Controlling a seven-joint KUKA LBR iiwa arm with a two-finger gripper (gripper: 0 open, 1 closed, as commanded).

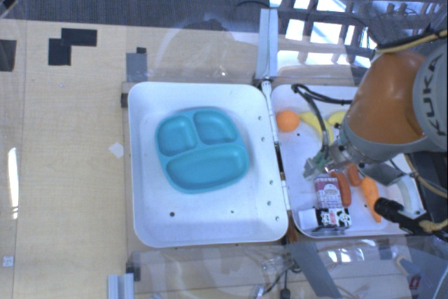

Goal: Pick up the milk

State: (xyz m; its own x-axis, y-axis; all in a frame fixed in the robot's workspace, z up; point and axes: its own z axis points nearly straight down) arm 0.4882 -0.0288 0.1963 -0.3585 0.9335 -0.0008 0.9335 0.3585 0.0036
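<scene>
Milk: we log one milk carton lying flat in the near part of the right bin; its cow-print end touches or nearly touches the bin's near wall.
Long axis: we read it as running near-to-far in the view, roughly parallel to the divider between the bins.
Gripper: the gripper sits just beyond the carton's far end, close above it; nothing shows between its fingers, and we cannot tell whether they are spread or closed, since the wrist hides most of them.
Key relation: the carton lies toward the near wall from the gripper, just beside it. We judge the coming move needs a short shift toward that wall along the carton's length, then a descent with the fingers across its narrow width.
Arm: one KUKA arm, entering from the right and covering much of the right bin.
Neighbours: one hot dog just right of the carton, possibly touching; two carrot-like orange pieces further right; one orange and one banana at the far end.
Risk: we think the hot dog crowds the right-hand finger's path.
Left bin: one left bin holding one blue divided plate, three compartments.
</scene>
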